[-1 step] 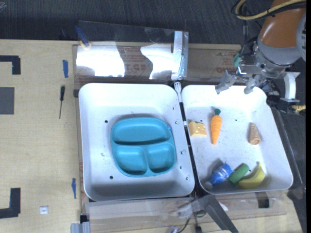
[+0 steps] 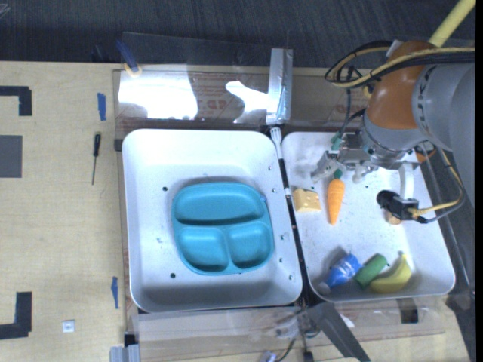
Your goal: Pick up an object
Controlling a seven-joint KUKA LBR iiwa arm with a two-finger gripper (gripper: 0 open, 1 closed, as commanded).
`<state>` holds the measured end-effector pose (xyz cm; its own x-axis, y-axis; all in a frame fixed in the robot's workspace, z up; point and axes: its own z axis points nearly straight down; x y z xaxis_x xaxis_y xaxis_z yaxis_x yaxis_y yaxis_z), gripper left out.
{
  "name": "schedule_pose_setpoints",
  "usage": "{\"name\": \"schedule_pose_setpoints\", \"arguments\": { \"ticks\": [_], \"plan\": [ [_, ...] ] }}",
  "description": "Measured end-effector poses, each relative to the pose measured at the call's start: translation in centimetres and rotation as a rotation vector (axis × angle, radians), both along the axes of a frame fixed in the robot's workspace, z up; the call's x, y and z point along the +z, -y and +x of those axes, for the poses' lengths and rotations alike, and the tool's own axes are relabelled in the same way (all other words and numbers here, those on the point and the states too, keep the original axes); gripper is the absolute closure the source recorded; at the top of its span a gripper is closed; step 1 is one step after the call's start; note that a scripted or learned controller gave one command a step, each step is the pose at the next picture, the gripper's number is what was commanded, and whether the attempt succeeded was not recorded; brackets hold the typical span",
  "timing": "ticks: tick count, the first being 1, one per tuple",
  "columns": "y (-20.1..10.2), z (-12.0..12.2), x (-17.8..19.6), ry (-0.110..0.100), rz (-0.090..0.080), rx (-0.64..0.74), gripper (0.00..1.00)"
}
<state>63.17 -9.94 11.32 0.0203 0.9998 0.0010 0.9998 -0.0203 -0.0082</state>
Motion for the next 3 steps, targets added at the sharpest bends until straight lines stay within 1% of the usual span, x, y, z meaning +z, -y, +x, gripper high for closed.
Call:
{"name": "schedule_pose_setpoints", "arguments": {
  "ticks": [1,2,3],
  "plan": [
    [1.9,0.7,-2.7,0.009,0.0,-0.128,0.0],
    [1.9,0.9,-1.4,0.015,-0.001,-0.127,1.0],
    [-3.0,-7.3,11.1,0.016,0.0,-0.187,1.0]
  ]
}}
